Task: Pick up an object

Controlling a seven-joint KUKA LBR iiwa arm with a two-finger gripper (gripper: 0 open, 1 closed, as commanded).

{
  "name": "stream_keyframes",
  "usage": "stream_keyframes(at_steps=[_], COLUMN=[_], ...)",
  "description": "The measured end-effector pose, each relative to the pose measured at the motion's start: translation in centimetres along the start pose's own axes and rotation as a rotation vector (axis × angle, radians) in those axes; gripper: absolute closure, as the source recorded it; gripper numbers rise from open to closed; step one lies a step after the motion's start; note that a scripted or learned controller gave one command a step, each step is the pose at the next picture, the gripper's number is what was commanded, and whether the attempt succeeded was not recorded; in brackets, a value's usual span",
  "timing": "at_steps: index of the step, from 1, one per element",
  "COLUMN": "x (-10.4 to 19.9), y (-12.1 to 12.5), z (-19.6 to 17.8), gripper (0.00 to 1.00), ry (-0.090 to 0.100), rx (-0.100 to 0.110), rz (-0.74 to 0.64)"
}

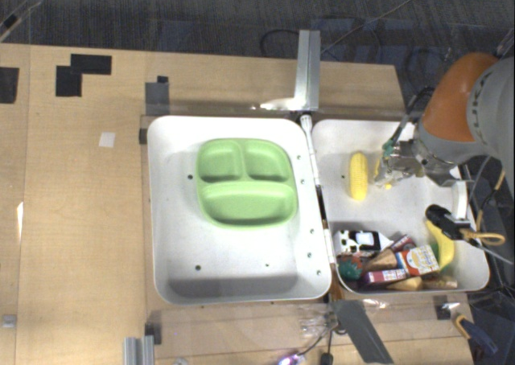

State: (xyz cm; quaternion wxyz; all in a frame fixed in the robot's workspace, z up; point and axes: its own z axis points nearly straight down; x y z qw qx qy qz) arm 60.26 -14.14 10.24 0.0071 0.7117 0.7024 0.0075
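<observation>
The grey arm's two-finger gripper (392, 167) hangs low over the right-hand shallow white bin (338, 142), just beside a yellow corn cob (357, 176) lying apart from the other items. The fingers are too small and blurred to tell whether they are spread or pressed together, and nothing shows between them. The corn looks like the likeliest target. Its rounded shape could roll away if the fingers close off-centre. A heap of small packages (386, 259) and a yellow banana (441, 241) crowd the bin's near edge. The left bin (173, 219) holds a green divided plastic tray (245, 181).
</observation>
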Motion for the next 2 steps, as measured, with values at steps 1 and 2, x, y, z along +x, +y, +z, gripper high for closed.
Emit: stream_keyframes(at_steps=[1,2], x=[-0.1,6.4], y=[1.1,0.1], z=[1.4,-10.3], gripper=[1.00,1.00], ry=[0.000,0.001], rx=[0.012,0.013], rz=[-0.248,-0.178])
